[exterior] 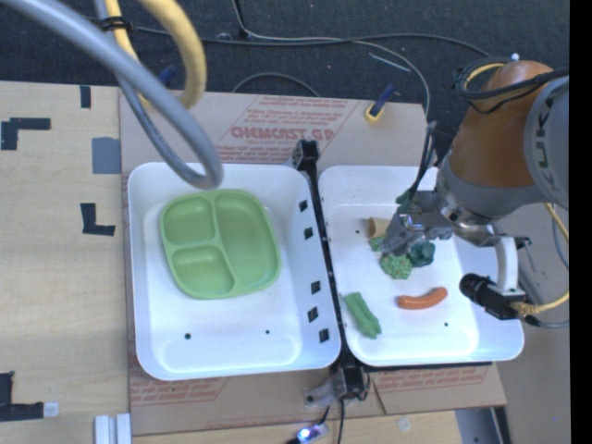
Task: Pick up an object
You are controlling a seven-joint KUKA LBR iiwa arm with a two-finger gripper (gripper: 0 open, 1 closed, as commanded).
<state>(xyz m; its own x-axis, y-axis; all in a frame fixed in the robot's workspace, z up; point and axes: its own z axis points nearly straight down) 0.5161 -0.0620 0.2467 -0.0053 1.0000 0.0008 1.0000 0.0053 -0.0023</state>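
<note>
The left bin (148,340) holds a green divided plate (220,244) in its far half. In the right bin (499,340), a green pickle-like piece (363,314) lies near the dividing wall, and an orange sausage (422,299) lies further right. Between them and farther back sits a broccoli floret (397,266), perhaps touching the gripper (404,239) just above it. Whether the gripper is released or clenched cannot be told. A small tan piece (375,227) lies beside the gripper, to its left.
</note>
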